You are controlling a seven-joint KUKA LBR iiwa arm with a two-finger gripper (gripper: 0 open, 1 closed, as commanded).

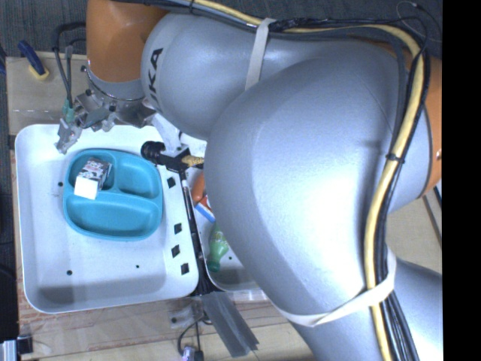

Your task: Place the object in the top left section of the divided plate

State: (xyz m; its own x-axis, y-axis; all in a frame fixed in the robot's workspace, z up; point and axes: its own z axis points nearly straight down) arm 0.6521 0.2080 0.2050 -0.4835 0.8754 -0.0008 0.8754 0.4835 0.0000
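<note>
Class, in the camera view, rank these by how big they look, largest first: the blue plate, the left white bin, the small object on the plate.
1. Left bin
2. Plate
3. Object

The gaps in size are plain, so nearness to the camera changes nothing.

The grey arm [316, 186] reaches in from the right, its bulky links very close to the camera. Its orange band [120, 40] sits at the upper left, just above the wrist. Below the band, the gripper [71, 130] points down and to the left; whether it is parted or closed cannot be made out.
</note>
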